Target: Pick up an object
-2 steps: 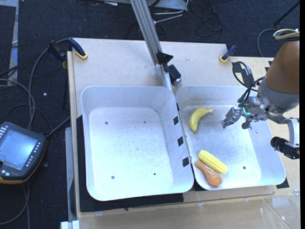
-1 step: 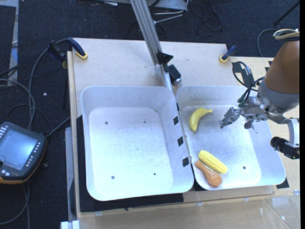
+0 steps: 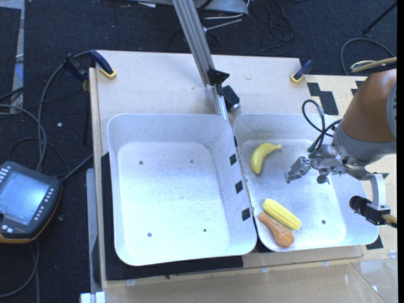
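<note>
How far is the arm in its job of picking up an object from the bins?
Nothing is picked up yet. The yellow plastic banana, the yellow corn cob and the orange spoon-shaped toy all lie in the right white bin. The two-finger gripper hangs beside the banana, holding nothing. Grasping and lifting remain.

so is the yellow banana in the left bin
No, the yellow plastic banana lies in the right white bin, near its upper left, along with a yellow corn cob.

I see open floor across the left bin (image 3: 170, 194); in the right bin (image 3: 328, 226), banana (image 3: 262, 156), corn (image 3: 281, 214) and orange spoon (image 3: 276, 230) crowd its left side.
</note>
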